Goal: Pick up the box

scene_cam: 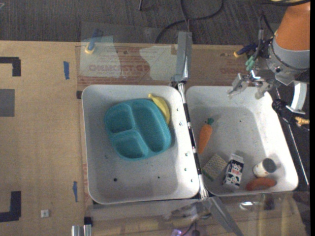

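The box [233, 170] is a small white milk carton with black print, lying near the front of the right bin [246, 113]. My gripper [251, 84] hangs over the bin's far right corner, well behind the box and apart from it. Its fingers [237, 86] are spread open with nothing between them.
In the right bin with the box are an orange carrot [204, 135], a tan sponge-like square [215, 165], a small round jar [264, 167] and a reddish sausage shape [261, 183]. The left bin [98, 171] holds a teal divided tray [138, 129] with a banana [161, 105] behind it.
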You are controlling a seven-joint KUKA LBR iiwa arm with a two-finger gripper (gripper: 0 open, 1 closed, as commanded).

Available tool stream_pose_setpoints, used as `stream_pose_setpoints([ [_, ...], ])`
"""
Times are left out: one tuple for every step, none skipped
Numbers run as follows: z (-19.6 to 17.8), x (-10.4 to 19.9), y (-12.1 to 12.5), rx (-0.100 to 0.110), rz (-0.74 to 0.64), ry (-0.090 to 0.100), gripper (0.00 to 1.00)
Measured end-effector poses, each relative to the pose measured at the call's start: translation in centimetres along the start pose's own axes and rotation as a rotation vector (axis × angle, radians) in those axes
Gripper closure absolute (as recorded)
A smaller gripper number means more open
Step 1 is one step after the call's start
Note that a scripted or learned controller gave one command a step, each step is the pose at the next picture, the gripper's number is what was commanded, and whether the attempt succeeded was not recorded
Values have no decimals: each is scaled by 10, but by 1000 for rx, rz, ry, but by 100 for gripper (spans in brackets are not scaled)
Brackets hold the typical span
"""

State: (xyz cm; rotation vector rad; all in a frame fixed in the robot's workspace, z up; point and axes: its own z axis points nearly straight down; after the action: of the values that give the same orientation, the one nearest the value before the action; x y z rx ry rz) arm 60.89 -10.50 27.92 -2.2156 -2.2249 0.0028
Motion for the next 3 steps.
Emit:
stream_pose_setpoints([
  [74, -69, -75, 0, 115, 1, 0],
  [184, -98, -11, -3, 237, 0, 0],
  [192, -100, 62, 2, 296, 13, 0],
])
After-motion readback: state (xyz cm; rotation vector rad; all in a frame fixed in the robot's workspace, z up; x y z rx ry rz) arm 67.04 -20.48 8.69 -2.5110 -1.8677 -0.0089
